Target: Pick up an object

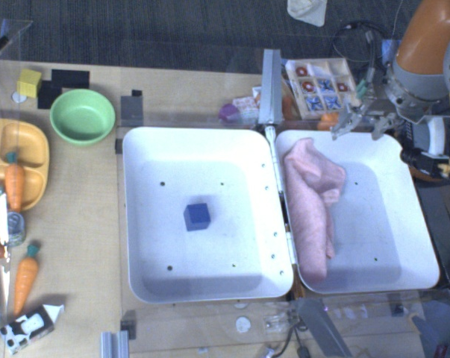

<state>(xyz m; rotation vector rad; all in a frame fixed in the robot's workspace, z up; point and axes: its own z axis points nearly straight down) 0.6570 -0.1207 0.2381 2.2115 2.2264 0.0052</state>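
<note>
**Arm poised over far corner of right bin, cloth and cube waiting**

Wooden bench, seen from above at a slant: you have two white bins side by side, the left bin (146, 274) bearing a small blue cube (198, 215) near its middle, the right bin (404, 230) bearing a crumpled pink cloth (312, 200) along its left wall. Your gripper (363, 126) hangs at the right bin's far edge, right of the cloth's far end and apart from it, with nothing between its fingers, which look spread apart. From here, expect trouble if you descend straight down: the fingers could strike the bin's rim, or close on bare floor beside the cloth. A soft fold may also slip free on lifting. Off to the left, a green bowl (83, 115) and toy carrots (14, 186) sit well clear.
</note>
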